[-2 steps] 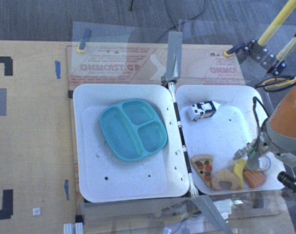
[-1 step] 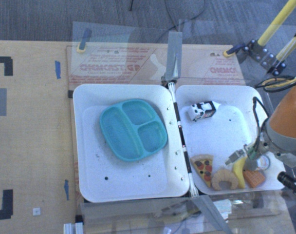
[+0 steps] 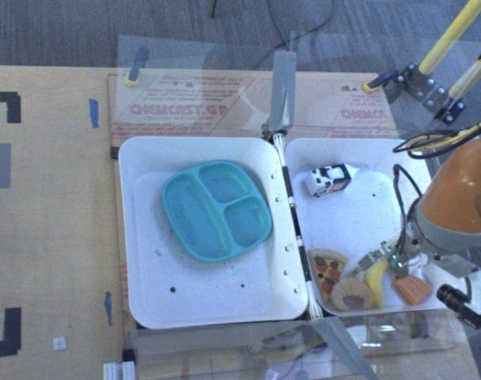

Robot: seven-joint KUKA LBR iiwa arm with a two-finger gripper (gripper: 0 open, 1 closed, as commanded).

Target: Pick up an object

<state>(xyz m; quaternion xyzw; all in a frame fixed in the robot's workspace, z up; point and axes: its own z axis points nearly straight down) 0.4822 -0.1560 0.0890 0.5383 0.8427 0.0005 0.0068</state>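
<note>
One camera hangs fixed above the bench (image 3: 51, 236) and looks down at a slant, so the floor (image 3: 106, 10) shows along the far edge. It stands far enough back to take in both white bins side by side: the left bin (image 3: 142, 291) sits near the middle of the picture, the right bin (image 3: 359, 220) toward the right. The arm (image 3: 462, 204) enters from the right edge, cut off by the frame.

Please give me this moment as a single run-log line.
arm: over right bin | tool: low at front, by banana | nearby: pizza, donut, orange piece | cow: back | left bin: teal plate
</note>
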